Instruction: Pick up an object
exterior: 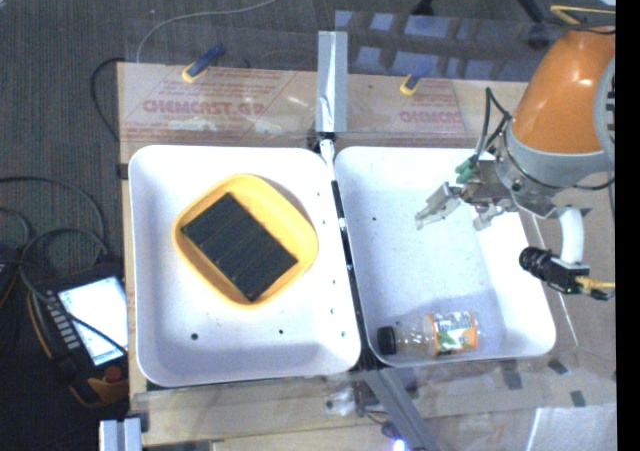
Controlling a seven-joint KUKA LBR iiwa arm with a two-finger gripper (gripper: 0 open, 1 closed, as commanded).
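While the arm (pixel 560 109) reaches in from the right in the camera view, its gripper (pixel 462 207) hangs over the right bin (pixel 400 269) with fingers spread apart and nothing between them. A clear bottle (pixel 432 333) with an orange label lies on its side near that bin's front edge, well apart from the gripper. A yellow dish (pixel 245 237) bearing a dark slab sits in the left bin (pixel 160 339)

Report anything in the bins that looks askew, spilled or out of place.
Nothing is spilled. The bottle lies on its side against the near wall of the right bin. The yellow dish sits skewed in the left bin.
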